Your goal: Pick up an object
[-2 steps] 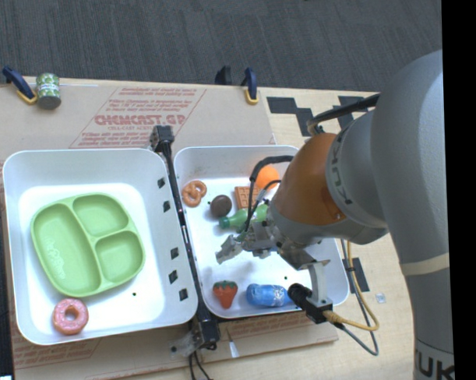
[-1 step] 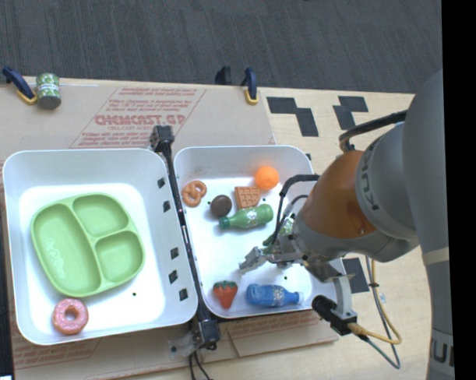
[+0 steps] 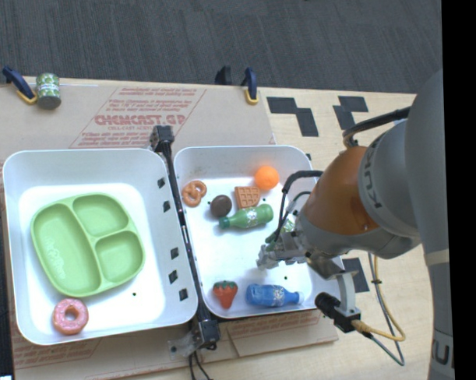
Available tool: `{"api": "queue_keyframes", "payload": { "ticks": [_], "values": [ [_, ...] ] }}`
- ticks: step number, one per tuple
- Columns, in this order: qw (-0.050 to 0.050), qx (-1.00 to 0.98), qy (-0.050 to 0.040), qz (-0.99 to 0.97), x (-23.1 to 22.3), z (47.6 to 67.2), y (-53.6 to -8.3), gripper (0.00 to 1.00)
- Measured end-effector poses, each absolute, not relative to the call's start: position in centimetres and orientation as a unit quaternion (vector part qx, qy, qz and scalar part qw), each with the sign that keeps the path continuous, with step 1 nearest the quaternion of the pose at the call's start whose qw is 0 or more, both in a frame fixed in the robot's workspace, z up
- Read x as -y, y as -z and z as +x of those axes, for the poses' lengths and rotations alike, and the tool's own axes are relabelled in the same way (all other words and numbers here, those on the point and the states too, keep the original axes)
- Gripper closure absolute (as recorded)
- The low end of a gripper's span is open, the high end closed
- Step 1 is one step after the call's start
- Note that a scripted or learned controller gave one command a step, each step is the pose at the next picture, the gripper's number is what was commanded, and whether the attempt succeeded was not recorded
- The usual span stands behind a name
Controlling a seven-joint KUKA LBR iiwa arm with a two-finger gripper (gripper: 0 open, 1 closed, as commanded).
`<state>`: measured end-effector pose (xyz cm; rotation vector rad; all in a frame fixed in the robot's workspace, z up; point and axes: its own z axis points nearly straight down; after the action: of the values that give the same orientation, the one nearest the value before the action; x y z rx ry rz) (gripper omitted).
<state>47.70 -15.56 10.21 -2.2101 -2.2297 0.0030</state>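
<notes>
The arm [image 3: 378,196] reaches in from the right, its grey bulk and orange band leaning over the right bin's [image 3: 195,249] right side, wrist angled down and to the left. The jaws [image 3: 273,253] sit low inside that bin, over bare white floor near its right wall, and whether they are open or closed cannot be told from up here; nothing is seen between them. Just up and left of them lies the green bottle [image 3: 247,218] on its side, close but apart. Below them, near the bin's front edge, the blue bottle [image 3: 271,296] lies flat, with the strawberry [image 3: 224,293] beside it on the left. Farther back, the orange ball [image 3: 266,177] rests near the rear wall, the waffle [image 3: 247,197] just left of it, the dark brown lump [image 3: 221,205] next along, and the pretzel [image 3: 194,193] by the dividing wall. Over in the left bin [image 3: 14,255] a green tray [image 3: 88,243] with three compartments lies tilted, and a pink donut [image 3: 70,315] sits at the front left corner below it. Both bins rest on a cardboard-covered surface [image 3: 126,119], clamped at the back edge
</notes>
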Motion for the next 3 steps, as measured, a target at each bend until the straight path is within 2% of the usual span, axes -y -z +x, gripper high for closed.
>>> {"api": "queue_keyframes", "payload": {
  "ticks": [1, 2, 3],
  "values": [
    [-0.002, 0.709, 0.0007, -0.705, 16.7, 50.4, -25.1, 1.00],
    [-0.002, 0.709, 0.0005, -0.705, 16.7, 50.3, -25.0, 0.00],
    [0.001, 0.709, -0.0010, -0.705, 21.1, 50.8, -12.6, 0.00]
  ]
}}
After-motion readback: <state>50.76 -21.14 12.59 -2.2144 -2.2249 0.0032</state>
